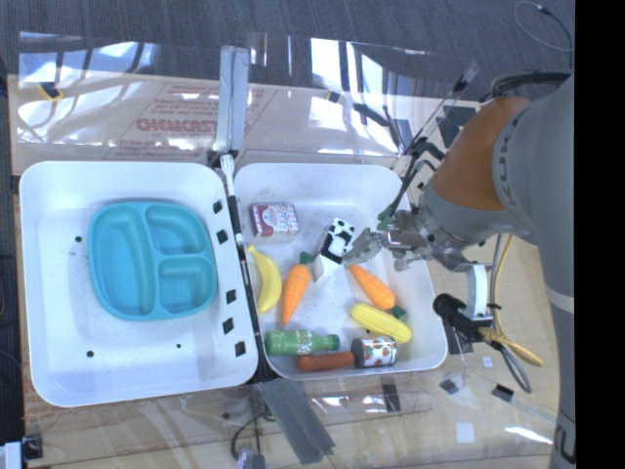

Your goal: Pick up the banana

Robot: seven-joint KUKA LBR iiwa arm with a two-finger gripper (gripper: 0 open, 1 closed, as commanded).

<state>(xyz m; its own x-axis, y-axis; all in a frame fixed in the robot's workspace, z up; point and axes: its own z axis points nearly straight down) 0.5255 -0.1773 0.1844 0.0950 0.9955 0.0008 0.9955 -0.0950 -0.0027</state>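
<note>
The gripper (pixel 376 244) sits low over the right bin (pixel 312 176), near its right wall, reached in from the grey arm (pixel 518 184) with its orange band. Whether its fingers are spread or closed cannot be told from this slant, and nothing shows between them. Just left of it stands a small black-and-white cow toy (pixel 338 238), and just below it lies an orange carrot (pixel 372 286), tilted. Below that carrot rests a yellow corn cob (pixel 381 322), and under the cob a small dark can (pixel 374 352) lies on its side. A red sausage (pixel 326 362) lies along the bin's near wall, with a green bottle (pixel 301 342) just above it. A second carrot (pixel 295 291) stands on a slant in the middle of the bin, green top upward. The banana (pixel 265 277) lies well apart from the gripper, at the left wall of the right bin, just beside the second carrot. A red and white box (pixel 274 220) sits above the banana. The left bin (pixel 59 360) holds a teal divided tray (pixel 152 259)
</note>
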